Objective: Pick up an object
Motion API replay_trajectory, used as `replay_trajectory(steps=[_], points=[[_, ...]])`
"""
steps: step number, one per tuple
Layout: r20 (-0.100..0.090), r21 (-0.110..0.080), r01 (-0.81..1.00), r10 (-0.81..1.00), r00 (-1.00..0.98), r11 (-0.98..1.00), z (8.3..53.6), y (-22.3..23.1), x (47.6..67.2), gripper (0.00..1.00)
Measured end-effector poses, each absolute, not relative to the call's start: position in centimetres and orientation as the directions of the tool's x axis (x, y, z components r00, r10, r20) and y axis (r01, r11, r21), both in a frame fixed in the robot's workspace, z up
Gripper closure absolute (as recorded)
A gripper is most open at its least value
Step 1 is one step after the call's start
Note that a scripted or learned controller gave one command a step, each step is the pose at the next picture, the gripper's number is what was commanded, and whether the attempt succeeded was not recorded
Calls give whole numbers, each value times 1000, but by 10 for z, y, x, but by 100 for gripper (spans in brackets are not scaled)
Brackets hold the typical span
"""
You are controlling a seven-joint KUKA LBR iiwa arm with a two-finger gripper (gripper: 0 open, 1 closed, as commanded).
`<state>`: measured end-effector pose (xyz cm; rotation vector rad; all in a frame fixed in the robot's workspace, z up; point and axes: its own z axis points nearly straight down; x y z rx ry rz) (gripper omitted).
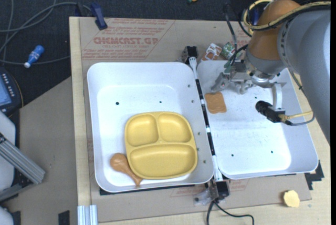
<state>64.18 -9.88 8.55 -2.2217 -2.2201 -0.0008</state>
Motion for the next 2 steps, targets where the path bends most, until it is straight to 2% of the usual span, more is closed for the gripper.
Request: replay_trajectory(steps=[1,2], points=[[0,4,1000,1000,0,0,97,-98,643,100],[1,2,1000,1000,0,0,96,-98,643,0]])
